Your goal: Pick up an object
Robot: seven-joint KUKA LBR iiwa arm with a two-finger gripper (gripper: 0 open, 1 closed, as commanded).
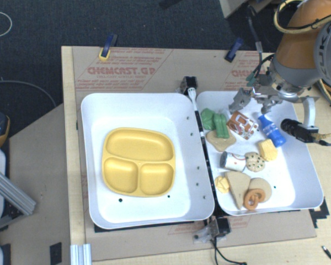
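Observation:
My gripper point(252, 102) hangs over the far part of the right bin point(306, 173); its grey fingers stand open with nothing between them. Just below and in front of it lies a brown-and-white box point(243, 124). A blue bottle point(269, 129) lies to the box's right and a green piece point(214, 120) to its left. Closer to the front are a tan piece point(220, 142), a yellow block point(268, 150), a small grey-and-white can point(231, 160), a chip cookie point(255, 160), a tan bread slice point(238, 184) and a brown pretzel point(252, 199).
The left bin point(94, 164) holds a yellow divided plate point(138, 160). A ridge with screws separates the two bins. Both bins rest on a cardboard sheet point(149, 68) clamped at the back. The arm's orange band point(303, 32) rises at the upper right.

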